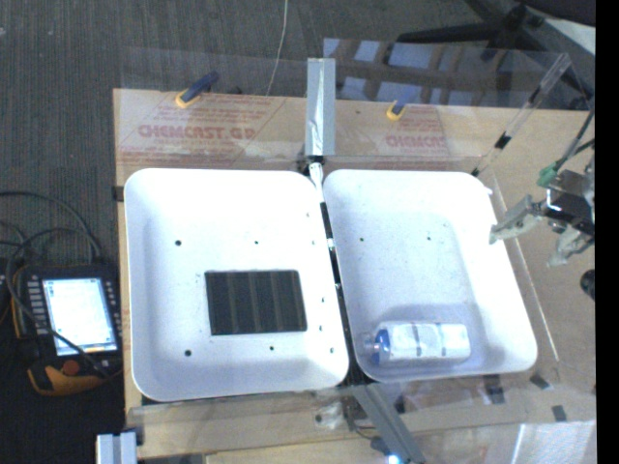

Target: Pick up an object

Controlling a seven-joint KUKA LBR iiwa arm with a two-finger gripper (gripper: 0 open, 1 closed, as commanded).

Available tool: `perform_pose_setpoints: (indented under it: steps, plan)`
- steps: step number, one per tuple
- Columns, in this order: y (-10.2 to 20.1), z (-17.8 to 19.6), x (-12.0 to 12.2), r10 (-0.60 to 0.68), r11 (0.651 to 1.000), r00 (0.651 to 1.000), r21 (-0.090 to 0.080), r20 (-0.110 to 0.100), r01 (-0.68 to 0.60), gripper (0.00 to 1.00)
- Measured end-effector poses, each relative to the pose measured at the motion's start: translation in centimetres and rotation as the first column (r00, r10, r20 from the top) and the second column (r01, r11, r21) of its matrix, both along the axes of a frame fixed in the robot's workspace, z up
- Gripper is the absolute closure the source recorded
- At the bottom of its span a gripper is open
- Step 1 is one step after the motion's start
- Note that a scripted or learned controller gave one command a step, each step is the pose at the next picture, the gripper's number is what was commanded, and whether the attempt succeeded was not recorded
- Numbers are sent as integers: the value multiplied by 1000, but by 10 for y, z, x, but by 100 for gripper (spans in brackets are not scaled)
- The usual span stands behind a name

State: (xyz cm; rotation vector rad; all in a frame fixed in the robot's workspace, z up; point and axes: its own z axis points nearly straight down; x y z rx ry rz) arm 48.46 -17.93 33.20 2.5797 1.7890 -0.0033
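Two white bins on the worktop (193, 129); tool (542, 222) off the right bin's far-right rim.
I log a blue-capped white bottle (422, 342) lying near-side in the right bin (406, 211), a dark ribbed slab (255, 302) in the left bin (174, 211); tool partly cut off, grip unreadable.

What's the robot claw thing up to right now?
Pincer off the right bin's far edge, gripping nothing. Bottle lying in that bin's near corner. Nothing in between.
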Motion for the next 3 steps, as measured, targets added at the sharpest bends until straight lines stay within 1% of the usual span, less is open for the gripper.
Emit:
perform_pose_setpoints:
  steps: [1,2,3]
  plan:
    - [0,9,0,0,1000,1000,-3,-2,0,100]
    - [77,13,19,-138,990,990,1,-1,138,100]
    - [158,-116,37,-463,886,886,1,-6,463,100]
